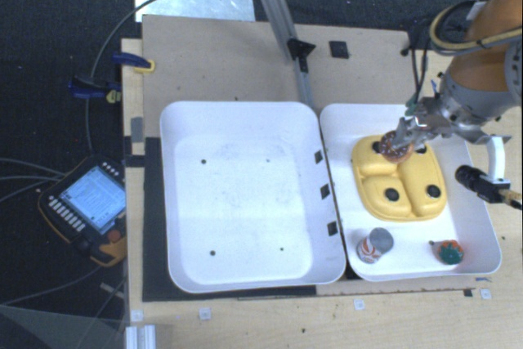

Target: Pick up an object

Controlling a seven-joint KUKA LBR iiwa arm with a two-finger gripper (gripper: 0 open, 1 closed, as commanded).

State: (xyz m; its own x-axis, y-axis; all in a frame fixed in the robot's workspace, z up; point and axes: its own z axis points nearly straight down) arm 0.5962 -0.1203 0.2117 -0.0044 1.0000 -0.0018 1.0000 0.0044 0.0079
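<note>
No lettering I can read from here, handheld pendant [88,204] far left of the gripper [400,145] shows a lit screen, its contents too small to read

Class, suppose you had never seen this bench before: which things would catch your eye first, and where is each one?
First comes the big yellow moulded plastic object in the right-hand white bin, with the arm's gripper down at its upper edge. Below it, near that bin's front wall, lie a small grey and red round object and a little green and orange toy. Off the bench to the left sits a handheld control pendant with a lit blue screen.
</note>
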